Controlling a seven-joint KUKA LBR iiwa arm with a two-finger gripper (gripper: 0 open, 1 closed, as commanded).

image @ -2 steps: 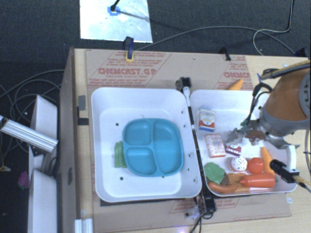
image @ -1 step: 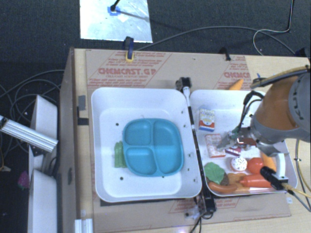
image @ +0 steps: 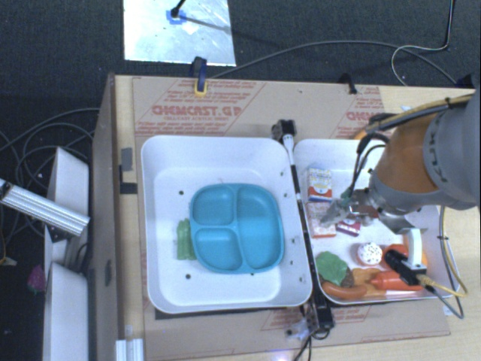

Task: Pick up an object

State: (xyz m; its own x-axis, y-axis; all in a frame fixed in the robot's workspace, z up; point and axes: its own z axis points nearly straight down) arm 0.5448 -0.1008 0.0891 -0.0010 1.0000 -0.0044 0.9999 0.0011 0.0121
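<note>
Claw low in the right bin, near its left wall, hanging over flat printed packets. Whether open or closed: cannot tell, too blurred and partly hidden by the wrist. Nothing seen gripped.

Candidates for the pick all in that right bin: a small carton just behind the claw, a flat red-and-white packet just beneath it, a green piece and a white dotted ball nearer the front, an orange-red item along the front wall. Left bin carrying a blue divided plate with a green strip at its side.

Probably the approach stage. Best done by choosing one item with height, such as the carton or ball, centring over it, descending straight, closing fully before lifting. Flat packets likely to slip; crowding near the divider likely to block one side.
</note>
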